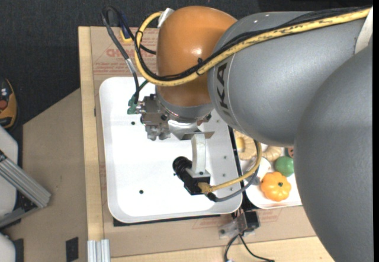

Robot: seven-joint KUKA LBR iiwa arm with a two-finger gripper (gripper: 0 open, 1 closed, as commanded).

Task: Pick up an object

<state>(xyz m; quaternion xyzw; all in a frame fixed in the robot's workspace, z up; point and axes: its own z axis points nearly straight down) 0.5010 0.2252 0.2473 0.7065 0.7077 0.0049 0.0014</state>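
- Nearest the camera, the grey arm (296,95) fills the right side of the view, reaching in over the worktop (89,136), with its big orange band (186,56) just above the wrist.
- A yellow cable (249,38) runs along the arm, loops around the orange band and comes back down past the wrist towards the near edge of the left bin.
- The tool (160,121) hangs below the orange band, over the upper middle of the left bin (127,192); from here it looks like a dark metal block, and I cannot tell how it is set.
- A black fitting (186,175) sits at the end of a white bracket beneath the wrist, over the right part of the left bin.
- The left bin's white floor shows a couple of small dark specks.
- In the right bin (260,201), mostly hidden under the arm, I can see an orange pepper-like object (276,186) near the front rim, a green round object (285,165) just behind it, and something pale beside that, too covered to name.
- These objects lie well apart from the tool.
- Grey metal framing (23,187) stands at the far left.
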